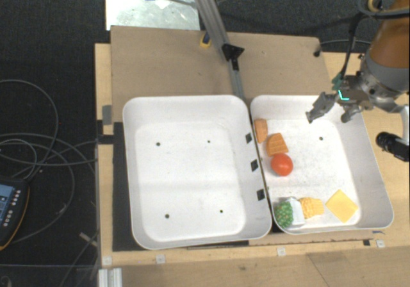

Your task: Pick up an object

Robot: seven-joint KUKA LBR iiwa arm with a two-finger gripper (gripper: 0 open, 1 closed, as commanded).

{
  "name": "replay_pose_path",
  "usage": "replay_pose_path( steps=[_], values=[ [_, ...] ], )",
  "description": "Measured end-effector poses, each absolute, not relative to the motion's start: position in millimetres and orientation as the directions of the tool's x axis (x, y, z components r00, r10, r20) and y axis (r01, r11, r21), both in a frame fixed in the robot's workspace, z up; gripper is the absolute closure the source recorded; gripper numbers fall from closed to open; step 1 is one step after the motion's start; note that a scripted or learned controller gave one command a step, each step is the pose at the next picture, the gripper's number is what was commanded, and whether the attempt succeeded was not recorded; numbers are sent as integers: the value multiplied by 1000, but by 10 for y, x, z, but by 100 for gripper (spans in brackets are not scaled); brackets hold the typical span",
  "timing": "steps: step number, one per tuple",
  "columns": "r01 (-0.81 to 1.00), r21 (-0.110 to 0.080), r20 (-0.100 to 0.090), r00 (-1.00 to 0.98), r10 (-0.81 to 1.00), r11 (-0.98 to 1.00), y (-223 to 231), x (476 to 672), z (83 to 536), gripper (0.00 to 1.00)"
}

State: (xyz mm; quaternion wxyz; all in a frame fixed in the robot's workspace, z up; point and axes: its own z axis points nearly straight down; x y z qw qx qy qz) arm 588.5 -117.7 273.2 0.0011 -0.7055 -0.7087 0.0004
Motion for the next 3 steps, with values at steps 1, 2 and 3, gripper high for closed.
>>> replay_pose_path(
  steps=[1,2,3],
  values=[
    [1000,1,0,-4,1000,4,-1179,5891,2751,0],
    [1000,-3,0,0,1000,0,-1218,5795,2223,0],
    [1000,-3,0,-1,1000,1,-1206,5841,1794,0]
  ],
)
